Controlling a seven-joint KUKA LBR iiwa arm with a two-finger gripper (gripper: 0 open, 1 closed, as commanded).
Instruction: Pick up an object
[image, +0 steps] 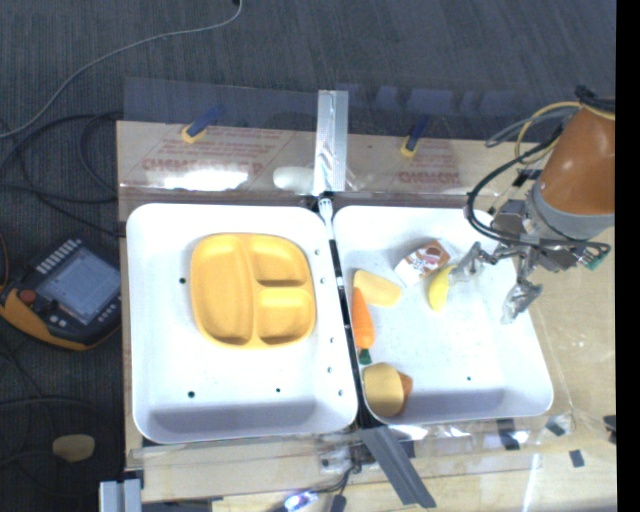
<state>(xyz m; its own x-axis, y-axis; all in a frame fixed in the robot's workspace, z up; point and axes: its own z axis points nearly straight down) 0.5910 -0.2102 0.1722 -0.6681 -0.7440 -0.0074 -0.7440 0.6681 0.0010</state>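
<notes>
My gripper (497, 277) hangs over the upper right part of the right bin (480, 385), its two fingers spread wide and open with nothing between them. Just left of its left finger (470, 259) lies a small yellow lemon-shaped piece (439, 289). Further left are a white packet with a red and brown print (423, 262), a pale yellow wedge (377, 288) and an orange carrot (363, 318) along the bin's left wall. A tan and orange round piece (384, 388) sits in the bin's lower left corner.
The left bin (165, 390) holds a yellow divided plate (252, 289). A metal divider post (331, 140) stands behind the bins' shared wall. A handheld pendant (62, 293) and cables lie on the floor at left. Bare bin floor spreads below my gripper.
</notes>
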